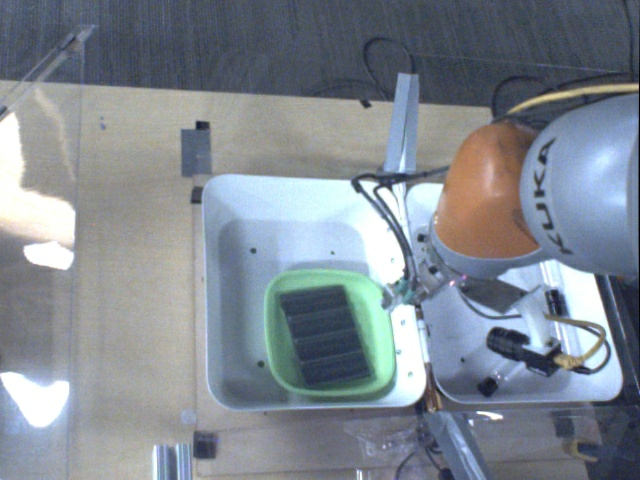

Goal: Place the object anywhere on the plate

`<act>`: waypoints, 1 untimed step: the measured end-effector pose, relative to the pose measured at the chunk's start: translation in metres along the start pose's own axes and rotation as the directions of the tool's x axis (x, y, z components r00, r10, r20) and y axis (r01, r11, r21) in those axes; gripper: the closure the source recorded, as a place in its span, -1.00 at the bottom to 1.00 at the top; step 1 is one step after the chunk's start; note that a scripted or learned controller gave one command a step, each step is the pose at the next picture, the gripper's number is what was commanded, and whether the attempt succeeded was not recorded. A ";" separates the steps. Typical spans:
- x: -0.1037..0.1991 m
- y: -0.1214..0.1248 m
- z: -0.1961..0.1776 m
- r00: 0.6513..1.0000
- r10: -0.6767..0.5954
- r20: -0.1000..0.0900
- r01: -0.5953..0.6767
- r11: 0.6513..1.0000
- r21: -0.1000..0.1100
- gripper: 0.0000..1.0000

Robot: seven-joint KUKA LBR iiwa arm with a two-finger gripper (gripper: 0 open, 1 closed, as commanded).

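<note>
Nearest the camera, a rounded-square green plastic plate (272, 318) sits in the near right corner of the left shallow white bin (230, 258). A dark grey ribbed rectangular block (322, 336) lies flat on the plate, roughly centred and turned slightly off the plate's edges. Just beside it, across the shared walls, is the right shallow white bin (465, 373). Both bins rest on the pale wooden surface (120, 298).

The tool (405, 290) hangs over the seam between the bins, next to the plate's far right corner and apart from the block. The wrist above hides most of it, so I cannot tell whether it is open or closed.

Farther back, the grey arm (590, 198) comes in from the right above the right bin. Its orange band (485, 203) is bent downward toward the seam.
</note>
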State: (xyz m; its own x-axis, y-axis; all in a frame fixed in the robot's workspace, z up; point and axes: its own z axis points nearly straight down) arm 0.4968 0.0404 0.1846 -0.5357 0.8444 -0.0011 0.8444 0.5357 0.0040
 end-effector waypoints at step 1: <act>0.000 0.000 0.000 1.000 0.001 0.000 -0.001 1.000 0.000 -1.00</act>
State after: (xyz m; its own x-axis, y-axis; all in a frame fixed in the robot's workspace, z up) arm 0.4969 0.0400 0.1847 -0.5348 0.8450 -0.0012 0.8450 0.5348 0.0042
